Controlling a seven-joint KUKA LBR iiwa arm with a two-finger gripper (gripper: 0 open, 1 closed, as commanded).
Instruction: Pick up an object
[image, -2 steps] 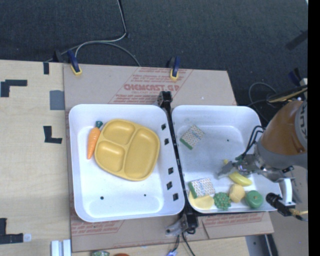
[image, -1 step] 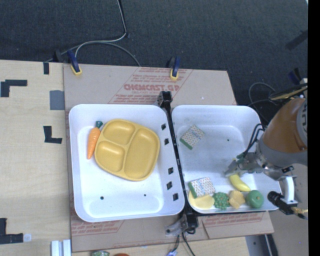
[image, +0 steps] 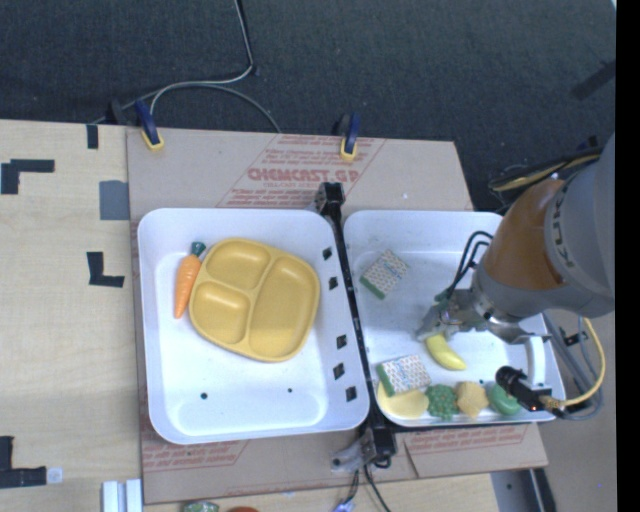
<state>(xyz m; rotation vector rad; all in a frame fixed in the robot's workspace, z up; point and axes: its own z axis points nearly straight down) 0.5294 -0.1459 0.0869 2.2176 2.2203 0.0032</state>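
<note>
My gripper (image: 443, 322) hangs low in the right bin (image: 420, 232), at the end of the grey arm with its orange band (image: 525, 240). Just below it a small yellow banana (image: 446, 353) lies on the bin floor, its upper end touching or nearly touching the gripper. A checked packet (image: 384, 272) lies to the upper left of the gripper, and a second checked packet (image: 403, 373) to its lower left. Along the front wall sit a yellow piece (image: 405, 404), a green broccoli (image: 442, 401), another yellow piece (image: 470, 397) and a green piece (image: 503, 402).
The left bin (image: 160, 350) holds a yellow divided plate (image: 255, 298), with an orange carrot (image: 185, 283) and a small teal item (image: 198, 248) beside it. A black divider (image: 345, 300) runs between the bins. Cables (image: 575, 390) trail off the arm at right.
</note>
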